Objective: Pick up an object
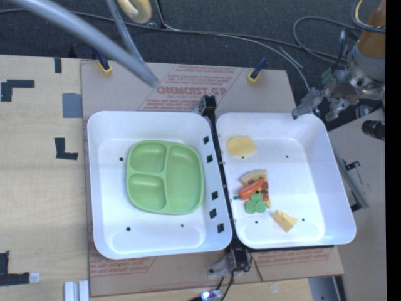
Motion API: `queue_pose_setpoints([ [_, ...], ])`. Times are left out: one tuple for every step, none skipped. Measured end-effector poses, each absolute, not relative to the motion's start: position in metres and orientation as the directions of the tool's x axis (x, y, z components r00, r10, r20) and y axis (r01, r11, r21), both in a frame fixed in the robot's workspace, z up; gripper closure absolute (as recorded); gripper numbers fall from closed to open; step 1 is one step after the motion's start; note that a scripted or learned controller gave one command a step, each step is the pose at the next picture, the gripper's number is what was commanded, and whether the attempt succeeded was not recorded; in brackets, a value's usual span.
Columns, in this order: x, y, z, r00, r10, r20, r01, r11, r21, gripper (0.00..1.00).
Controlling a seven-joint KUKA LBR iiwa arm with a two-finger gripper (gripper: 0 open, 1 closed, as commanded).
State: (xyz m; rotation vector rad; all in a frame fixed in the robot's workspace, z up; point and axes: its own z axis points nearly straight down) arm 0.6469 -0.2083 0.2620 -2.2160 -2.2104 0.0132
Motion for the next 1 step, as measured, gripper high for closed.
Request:
queue_pose_setpoints([
  [0.6492, -0.2077, 0.2707, -0.001, 1.000, -0.001, 1.000, 0.001, -0.001, 0.00],
])
